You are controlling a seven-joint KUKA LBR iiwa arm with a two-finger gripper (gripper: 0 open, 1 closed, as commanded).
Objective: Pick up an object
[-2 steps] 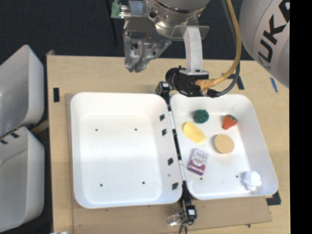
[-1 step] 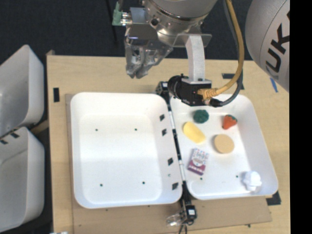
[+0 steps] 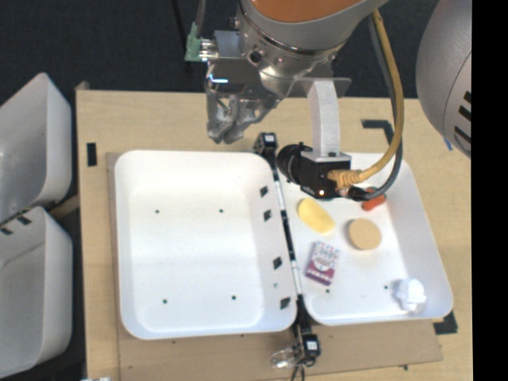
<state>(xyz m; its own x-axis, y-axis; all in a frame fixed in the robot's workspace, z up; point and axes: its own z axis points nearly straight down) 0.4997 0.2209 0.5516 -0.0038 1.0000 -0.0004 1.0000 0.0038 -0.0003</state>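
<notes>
Objects for picking lie all in the right bin [image 3: 425,236]: a yellow piece [image 3: 316,216], a tan disc [image 3: 365,234], a small purple packet [image 3: 322,263] and a white lump [image 3: 410,293], set apart so each can be taken alone. The gripper [image 3: 230,124] hangs above the far edge of the left bin [image 3: 127,213], over the worktop [image 3: 95,125]. Whether the fingers are open I cannot tell; nothing is seen between them.
</notes>
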